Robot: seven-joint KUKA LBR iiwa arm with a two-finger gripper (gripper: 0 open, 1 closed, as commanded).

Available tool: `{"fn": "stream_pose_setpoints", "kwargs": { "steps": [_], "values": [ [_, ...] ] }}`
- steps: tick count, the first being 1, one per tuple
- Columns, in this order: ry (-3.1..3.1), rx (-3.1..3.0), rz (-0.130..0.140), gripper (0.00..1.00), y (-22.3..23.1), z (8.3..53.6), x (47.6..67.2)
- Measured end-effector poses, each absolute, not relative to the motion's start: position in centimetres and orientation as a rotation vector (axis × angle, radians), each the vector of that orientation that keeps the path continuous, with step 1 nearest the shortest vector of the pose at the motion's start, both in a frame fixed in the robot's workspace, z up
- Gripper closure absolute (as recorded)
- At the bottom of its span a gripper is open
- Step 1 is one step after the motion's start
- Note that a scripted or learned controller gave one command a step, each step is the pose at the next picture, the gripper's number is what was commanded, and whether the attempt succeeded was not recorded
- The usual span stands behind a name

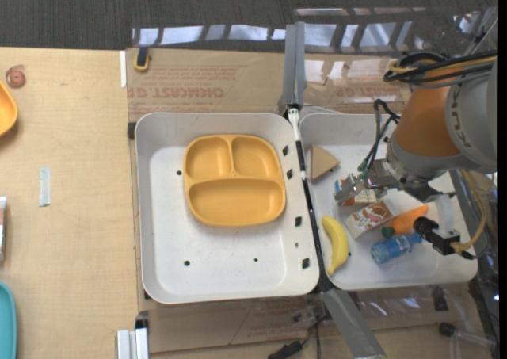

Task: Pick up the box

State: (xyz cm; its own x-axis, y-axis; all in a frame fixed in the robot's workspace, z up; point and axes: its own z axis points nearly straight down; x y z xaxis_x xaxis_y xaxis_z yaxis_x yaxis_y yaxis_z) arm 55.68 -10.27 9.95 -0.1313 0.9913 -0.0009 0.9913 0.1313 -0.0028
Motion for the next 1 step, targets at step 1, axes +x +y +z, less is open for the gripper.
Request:
{"fn": "stream_pose_setpoints", "kwargs": {
  "steps": [1],
  "values": [
    [-2.219, -2.223, 0.005, 1.0, -6.59, 20.51, 57.88]
  ]
}}
